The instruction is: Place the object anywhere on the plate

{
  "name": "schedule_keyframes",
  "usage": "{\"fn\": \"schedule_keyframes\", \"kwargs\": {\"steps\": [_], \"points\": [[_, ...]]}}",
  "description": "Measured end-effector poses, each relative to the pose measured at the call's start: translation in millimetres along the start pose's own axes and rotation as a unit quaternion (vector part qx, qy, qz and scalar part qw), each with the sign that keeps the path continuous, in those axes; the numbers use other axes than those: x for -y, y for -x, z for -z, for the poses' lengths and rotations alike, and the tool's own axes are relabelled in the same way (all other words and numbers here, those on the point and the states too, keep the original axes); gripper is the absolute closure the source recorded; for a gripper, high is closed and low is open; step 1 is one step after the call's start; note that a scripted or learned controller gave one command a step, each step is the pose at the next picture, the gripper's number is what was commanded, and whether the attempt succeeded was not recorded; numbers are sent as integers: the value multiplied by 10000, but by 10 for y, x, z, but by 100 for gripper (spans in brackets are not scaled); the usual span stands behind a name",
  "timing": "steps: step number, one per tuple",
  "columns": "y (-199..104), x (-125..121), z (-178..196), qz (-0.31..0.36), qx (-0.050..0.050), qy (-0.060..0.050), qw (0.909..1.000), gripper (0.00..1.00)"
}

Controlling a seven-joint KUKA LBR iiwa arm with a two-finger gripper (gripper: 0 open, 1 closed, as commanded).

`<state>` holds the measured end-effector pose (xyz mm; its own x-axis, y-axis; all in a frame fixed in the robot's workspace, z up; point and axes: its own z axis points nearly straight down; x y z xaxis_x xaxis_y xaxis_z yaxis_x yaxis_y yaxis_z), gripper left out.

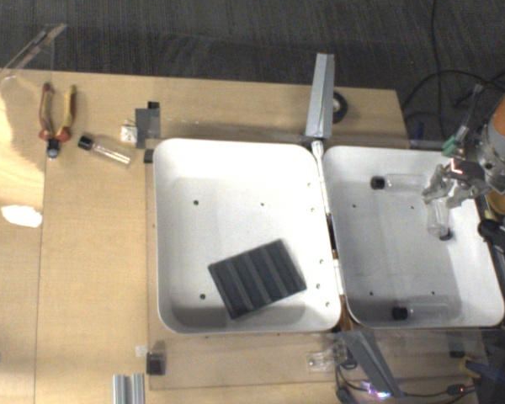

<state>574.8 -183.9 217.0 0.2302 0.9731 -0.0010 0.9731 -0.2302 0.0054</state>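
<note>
A dark ribbed rectangular plate [257, 278] lies tilted in the lower middle of the left bin [177, 225]. In the right bin [488, 305], a clear tube with a black cap [378, 183] lies near the back wall. A second black-capped clear tube [399, 313] rests against the front wall. My gripper [442, 221] hangs over the right part of the right bin, to the right of the back tube and apart from it. Nothing is visibly held in it.
On the bench to the left lie red-handled pliers [55, 114], another small vial [106, 150] and a white scrap [21, 217]. A metal post [322, 96] stands behind the seam between the bins. Cables run along the right side.
</note>
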Motion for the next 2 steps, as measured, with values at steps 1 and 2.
{"fn": "schedule_keyframes", "kwargs": {"steps": [1,2], "points": [[-1374,-371,-93,-28,-10,-12,10000,100],[-2316,-420,-321,1621,-13,-8,9868,100]]}}
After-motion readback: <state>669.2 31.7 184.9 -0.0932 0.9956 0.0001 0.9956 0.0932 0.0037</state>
